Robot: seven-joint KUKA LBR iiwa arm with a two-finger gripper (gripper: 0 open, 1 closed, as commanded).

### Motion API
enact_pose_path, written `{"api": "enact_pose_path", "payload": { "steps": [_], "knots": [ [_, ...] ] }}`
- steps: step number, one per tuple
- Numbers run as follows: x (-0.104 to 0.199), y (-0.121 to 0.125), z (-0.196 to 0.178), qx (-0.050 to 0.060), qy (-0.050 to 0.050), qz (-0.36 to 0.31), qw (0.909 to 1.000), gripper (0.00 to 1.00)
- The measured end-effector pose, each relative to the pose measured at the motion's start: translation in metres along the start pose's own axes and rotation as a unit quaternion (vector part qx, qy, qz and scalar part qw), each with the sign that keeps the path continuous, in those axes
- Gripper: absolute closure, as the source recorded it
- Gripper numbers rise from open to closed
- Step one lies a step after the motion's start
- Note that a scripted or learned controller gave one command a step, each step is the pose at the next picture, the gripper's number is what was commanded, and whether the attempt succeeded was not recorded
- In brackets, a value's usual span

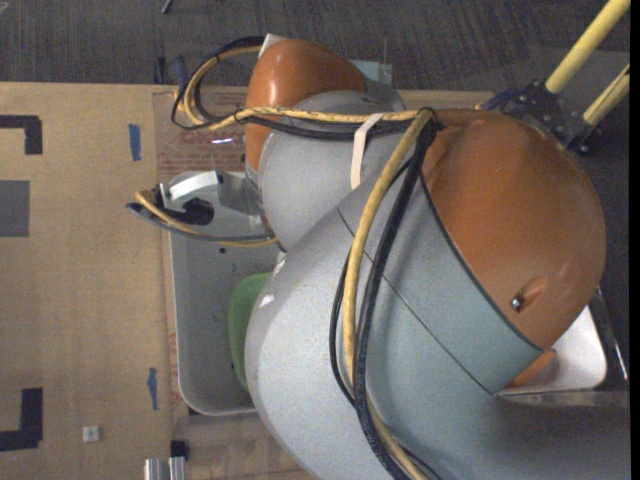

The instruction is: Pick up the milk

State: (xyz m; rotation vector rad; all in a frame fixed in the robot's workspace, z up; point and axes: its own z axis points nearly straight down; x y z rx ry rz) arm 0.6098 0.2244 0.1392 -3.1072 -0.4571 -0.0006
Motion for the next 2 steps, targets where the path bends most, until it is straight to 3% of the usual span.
{"api": "enact_pose_path", "payload": {
  "steps": [1,2],
  "knots": [
    [-0.013,0.004,0.009,0.0,-0.003,-0.077,0.9971,0.0],
    [-0.039,0.021,0.011,0.001,-0.003,-0.081,0.9967,0.0]
  ]
}}
